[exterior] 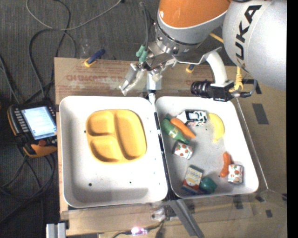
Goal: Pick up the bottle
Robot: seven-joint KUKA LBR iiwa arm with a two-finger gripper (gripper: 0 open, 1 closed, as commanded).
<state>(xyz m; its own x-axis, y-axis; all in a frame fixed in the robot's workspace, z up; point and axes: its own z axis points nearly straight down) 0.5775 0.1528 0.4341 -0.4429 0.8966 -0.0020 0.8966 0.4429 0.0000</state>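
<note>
We see the grey arm with its orange band (193,11) reaching in from the upper right, its gripper (139,76) raised above the far rim where the two shallow white bins meet. The metal fingers (129,82) stand spread apart with nothing between them, so we read the gripper as released.

The left bin (74,186) holds a yellow plastic tray with three compartments (116,135), lying flat near its centre.

The right bin (247,186) holds the clutter. The green plastic bottle (169,129) lies on its side near the bin's left wall, partly under an orange carrot-shaped toy (182,127) that crosses it. Just beyond them lies a black-and-white patterned carton (196,116), and beside that a yellow banana-shaped toy (217,126). Below the bottle stands a small white can with red spots (183,149). Toward the near edge we note an orange-and-white box (193,176) touching a dark green rounded object (208,185), plus a second spotted can (235,173) beside an orange stick-shaped toy (225,163).

A handheld screen unit (35,123) rests left of the tabletop (93,79).
</note>
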